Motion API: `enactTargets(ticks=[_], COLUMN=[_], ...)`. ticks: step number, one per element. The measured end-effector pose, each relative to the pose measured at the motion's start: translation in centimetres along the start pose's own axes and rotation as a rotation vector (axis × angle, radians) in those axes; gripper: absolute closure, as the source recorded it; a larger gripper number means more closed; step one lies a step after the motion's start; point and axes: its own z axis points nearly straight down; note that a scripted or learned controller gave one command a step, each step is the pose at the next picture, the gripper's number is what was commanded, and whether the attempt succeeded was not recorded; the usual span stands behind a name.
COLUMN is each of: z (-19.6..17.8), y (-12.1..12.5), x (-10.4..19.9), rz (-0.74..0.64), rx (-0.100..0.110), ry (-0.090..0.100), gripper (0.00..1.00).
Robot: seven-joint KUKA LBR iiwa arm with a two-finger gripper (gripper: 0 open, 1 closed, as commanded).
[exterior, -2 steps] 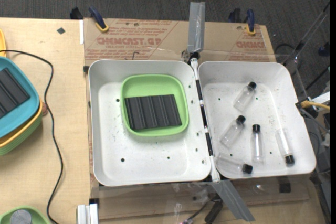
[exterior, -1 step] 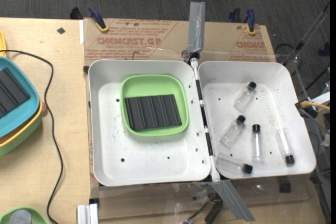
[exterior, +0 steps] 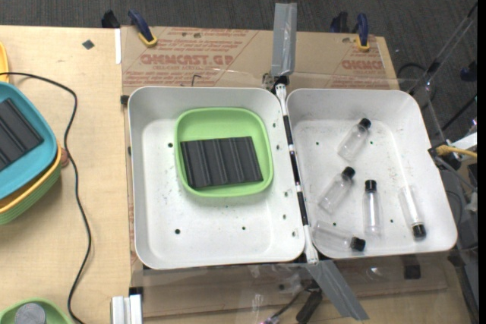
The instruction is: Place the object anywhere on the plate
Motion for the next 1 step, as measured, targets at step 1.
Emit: enactTargets(ticks=[1], z=[0.60], y=[-0.05], x=[-0.01], rz=[0.003], rx=[0.001], ry=[-0.001], gripper=[0.00])
